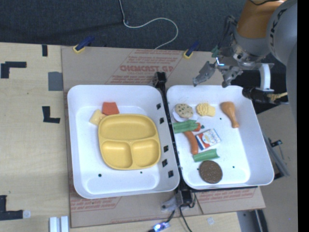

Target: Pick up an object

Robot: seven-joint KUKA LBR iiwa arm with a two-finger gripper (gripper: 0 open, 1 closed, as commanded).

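My gripper (213, 78) hangs open above the back rim of the right bin (256, 129), its two fingers spread wide with nothing between them. Below it in that bin lie a chocolate-chip cookie (183, 110), a yellow ridged piece (205, 110), a brown drumstick (230, 113), a green bean piece (186, 126), an orange sausage (191, 141), a small white packet (209, 137), a second green piece (205, 154) and a dark brown patty (211, 171).
The left bin (79, 144) holds a yellow divided plate (129, 141), a red block (110, 108) and a pale yellow block (96, 117). A white cable (145, 23) lies on the dark cloth behind the bins. Black clips join the bins along the middle.
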